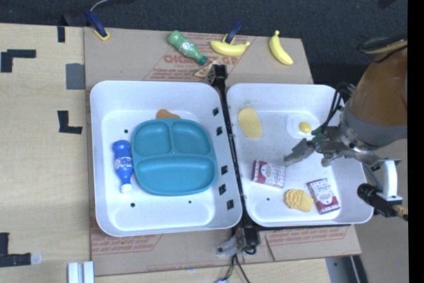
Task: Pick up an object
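The right bin (331, 97) holds a pale yellow oval piece (250, 122), a fried egg (299, 126), a red-and-white carton (268, 173), a yellow ridged snack (299, 199) and a second red-and-white carton (322, 195). My gripper (300, 146) hangs over the middle of this bin, just below the egg and to the right of the first carton. Its fingers (295, 154) are spread apart, and I see nothing between them.
The left bin (106, 97) carries a blue divided plate (173, 157), a blue bottle (122, 164) and an orange piece (167, 114). Behind the bins, on the cardboard, lie a green bottle (186, 47) and two bananas (229, 47) (281, 50).
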Motion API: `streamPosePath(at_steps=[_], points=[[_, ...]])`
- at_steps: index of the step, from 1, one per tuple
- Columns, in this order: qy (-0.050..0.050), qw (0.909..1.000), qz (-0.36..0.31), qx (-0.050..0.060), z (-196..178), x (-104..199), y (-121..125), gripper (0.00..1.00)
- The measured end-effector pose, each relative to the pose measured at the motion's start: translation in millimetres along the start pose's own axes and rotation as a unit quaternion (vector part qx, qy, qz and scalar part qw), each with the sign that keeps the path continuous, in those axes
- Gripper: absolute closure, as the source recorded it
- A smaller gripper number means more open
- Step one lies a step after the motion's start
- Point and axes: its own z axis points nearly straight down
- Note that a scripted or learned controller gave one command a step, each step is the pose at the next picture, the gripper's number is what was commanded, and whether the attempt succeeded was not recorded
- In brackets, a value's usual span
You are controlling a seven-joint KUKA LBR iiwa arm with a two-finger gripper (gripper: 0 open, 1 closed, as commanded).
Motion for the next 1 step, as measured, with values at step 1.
streamPosePath(at_steps=[1], points=[[0.001, 1.0000, -0.001, 0.000, 21.7, 66.6, 8.0, 0.00]])
